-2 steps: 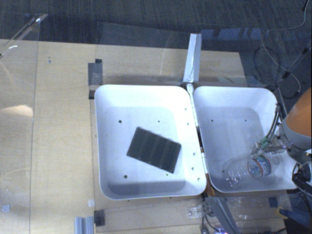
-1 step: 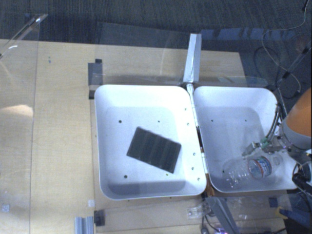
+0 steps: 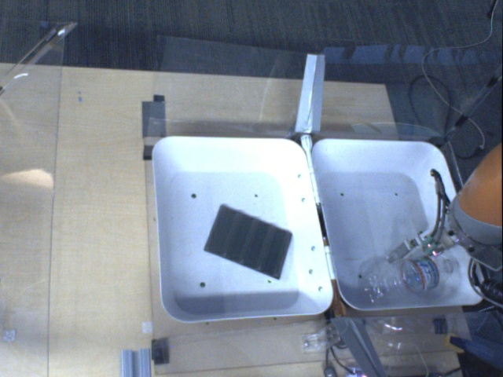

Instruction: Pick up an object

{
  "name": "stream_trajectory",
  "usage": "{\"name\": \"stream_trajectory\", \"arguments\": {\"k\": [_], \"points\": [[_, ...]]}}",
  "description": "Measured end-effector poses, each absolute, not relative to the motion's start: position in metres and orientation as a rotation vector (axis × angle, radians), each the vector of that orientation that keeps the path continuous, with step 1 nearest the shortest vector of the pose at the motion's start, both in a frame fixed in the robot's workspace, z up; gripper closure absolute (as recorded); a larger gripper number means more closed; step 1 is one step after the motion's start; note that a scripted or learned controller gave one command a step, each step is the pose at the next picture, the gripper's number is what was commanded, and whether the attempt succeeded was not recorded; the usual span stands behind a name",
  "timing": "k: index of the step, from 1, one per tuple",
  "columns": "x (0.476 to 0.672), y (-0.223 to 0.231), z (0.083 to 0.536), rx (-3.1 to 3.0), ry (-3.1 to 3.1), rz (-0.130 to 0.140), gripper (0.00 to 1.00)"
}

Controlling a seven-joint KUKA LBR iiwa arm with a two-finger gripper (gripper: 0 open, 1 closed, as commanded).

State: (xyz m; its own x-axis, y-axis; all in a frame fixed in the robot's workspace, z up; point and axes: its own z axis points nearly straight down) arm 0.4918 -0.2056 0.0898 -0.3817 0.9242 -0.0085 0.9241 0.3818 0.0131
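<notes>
A clear plastic bottle [image 3: 397, 277] with a blue label lies on its side in the near right corner of the right bin [image 3: 369, 187]. My gripper [image 3: 425, 247] is low in that bin, right above the labelled end of the bottle and close to it or touching it. Whether the bottle is gripped is not visible. A dark ribbed rectangular pad [image 3: 248, 241] lies flat and turned at an angle in the middle of the left bin [image 3: 196, 163].
The arm's orange band [image 3: 483, 199] and grey wrist hang over the right bin's right rim. A raised divider [image 3: 316, 210] runs between the two bins. Cables lie beyond the bench at the right and below the bins.
</notes>
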Motion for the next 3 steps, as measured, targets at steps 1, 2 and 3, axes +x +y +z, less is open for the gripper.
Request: {"name": "stream_trajectory", "arguments": {"k": [1,2,3], "points": [[0.495,-0.205,0.102,1.735,2.595,0.016,1.0],[0.497,-0.204,0.113,1.731,2.59,0.021,1.0],[0.497,-0.204,0.113,1.732,2.591,0.02,0.0]]}}
